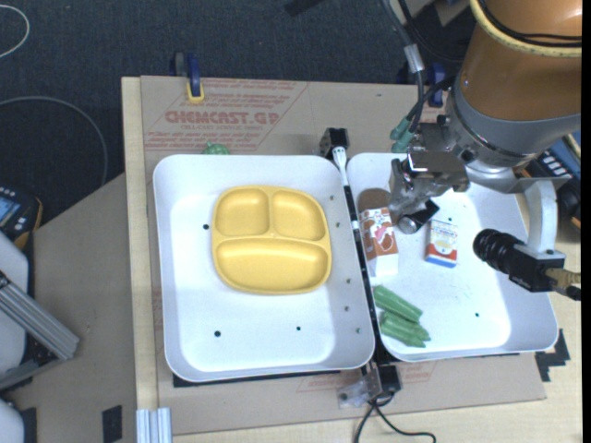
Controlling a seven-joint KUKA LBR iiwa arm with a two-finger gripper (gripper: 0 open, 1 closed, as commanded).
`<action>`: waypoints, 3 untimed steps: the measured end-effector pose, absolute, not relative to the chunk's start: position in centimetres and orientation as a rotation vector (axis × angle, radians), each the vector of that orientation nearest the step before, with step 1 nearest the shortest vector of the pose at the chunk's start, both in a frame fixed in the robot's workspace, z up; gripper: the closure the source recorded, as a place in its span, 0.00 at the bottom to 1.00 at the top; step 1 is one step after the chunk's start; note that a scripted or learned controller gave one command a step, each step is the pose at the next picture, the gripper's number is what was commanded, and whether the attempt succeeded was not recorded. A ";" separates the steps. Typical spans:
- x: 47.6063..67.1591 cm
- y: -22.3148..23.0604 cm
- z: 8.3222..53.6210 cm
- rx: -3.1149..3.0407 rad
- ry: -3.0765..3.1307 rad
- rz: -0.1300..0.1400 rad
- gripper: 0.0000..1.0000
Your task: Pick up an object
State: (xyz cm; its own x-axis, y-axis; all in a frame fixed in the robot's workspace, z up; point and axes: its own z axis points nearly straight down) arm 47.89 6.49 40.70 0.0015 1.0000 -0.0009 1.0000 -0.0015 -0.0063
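Hanging low over the right bin (517, 335), the claw (411, 206) sits just above the near-top corner of that bin, close to the divider between the two bins; whether it is open or closed cannot be told, since the wrist hardware crowds the tip. Nothing is visibly caught in it. Directly below and touching distance from the tip lies a small carton with red and white print (379, 239), set lengthwise along the bin's left wall, with a brownish patch (371, 198) just above it. A second small box, white with red and blue (443, 242), rests a little to the right, apart from the first. Green bean pods (401, 316) lie in a loose bundle nearer the front edge. The left bin (185, 275) holds a yellow divided plate (271, 238), flat and centred. Judging by the arm's pose, the carton beside the wall looks like the likeliest target, and its closeness to that wall may leave little room for a clean grip. The bench (148, 137) under both bins is a cardboard-covered board.
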 end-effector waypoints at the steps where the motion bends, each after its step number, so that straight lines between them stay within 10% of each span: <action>1: 48.0 1.0 46.2 -2.233 -2.220 -0.009 1.00; 2: 47.8 11.5 43.0 -2.205 -2.230 0.006 1.00; 3: 47.9 1.6 42.9 -2.233 -2.209 0.004 1.00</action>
